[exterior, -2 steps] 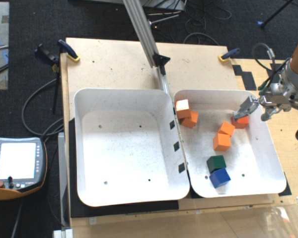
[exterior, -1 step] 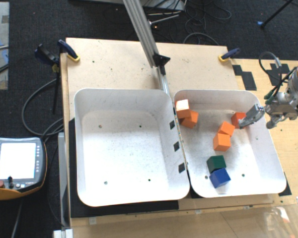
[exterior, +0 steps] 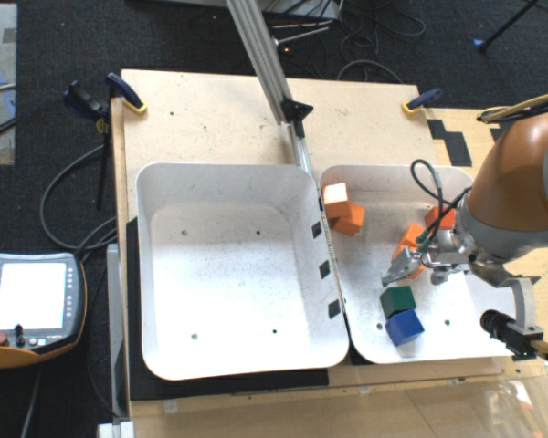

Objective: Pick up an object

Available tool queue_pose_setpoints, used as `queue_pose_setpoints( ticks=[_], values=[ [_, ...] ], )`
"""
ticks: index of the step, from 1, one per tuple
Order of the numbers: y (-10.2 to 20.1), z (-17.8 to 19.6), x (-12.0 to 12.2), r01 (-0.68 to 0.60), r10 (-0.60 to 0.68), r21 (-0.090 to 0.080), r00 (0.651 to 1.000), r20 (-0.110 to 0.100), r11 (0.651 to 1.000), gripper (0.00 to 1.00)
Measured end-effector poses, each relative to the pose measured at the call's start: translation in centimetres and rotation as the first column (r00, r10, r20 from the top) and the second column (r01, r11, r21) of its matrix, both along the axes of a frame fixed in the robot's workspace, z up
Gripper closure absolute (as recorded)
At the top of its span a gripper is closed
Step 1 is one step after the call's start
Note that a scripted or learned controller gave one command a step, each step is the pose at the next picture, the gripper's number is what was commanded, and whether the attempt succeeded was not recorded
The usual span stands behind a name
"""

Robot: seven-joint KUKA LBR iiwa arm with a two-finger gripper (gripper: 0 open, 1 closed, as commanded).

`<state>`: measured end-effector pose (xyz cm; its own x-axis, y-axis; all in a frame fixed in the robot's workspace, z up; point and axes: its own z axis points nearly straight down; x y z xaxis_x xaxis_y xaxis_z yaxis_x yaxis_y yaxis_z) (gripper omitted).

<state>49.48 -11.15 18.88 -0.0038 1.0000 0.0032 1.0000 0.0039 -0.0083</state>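
While the arm [exterior: 516, 190] reaches in at right of frame, its gripper [exterior: 404, 267] hangs low in the right bin [exterior: 384, 176], just above the green block [exterior: 399, 298]; finger spread cannot be told. A blue block [exterior: 405, 327] touches the green one, near the bin's lower rim.

Gripper [exterior: 400, 270] low in right bin [exterior: 457, 349], just above green block [exterior: 399, 298]; blue block [exterior: 405, 326] adjacent below.

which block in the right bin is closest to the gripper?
The green block, just below the gripper. The blue block sits beyond it toward the bin's front edge; the orange block and white block lie up-left near the divider.
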Motion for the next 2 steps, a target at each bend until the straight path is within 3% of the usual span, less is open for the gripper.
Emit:
queue_pose_setpoints(
  ticks=[1,2],
  values=[
    [0.2,-6.4,4.9,0.004,-0.004,-0.006,1.000,0.021,1.000,0.00],
    [0.4,-7.4,10.7,0.003,-0.002,-0.010,0.999,0.041,1.000,0.00]
  ],
)
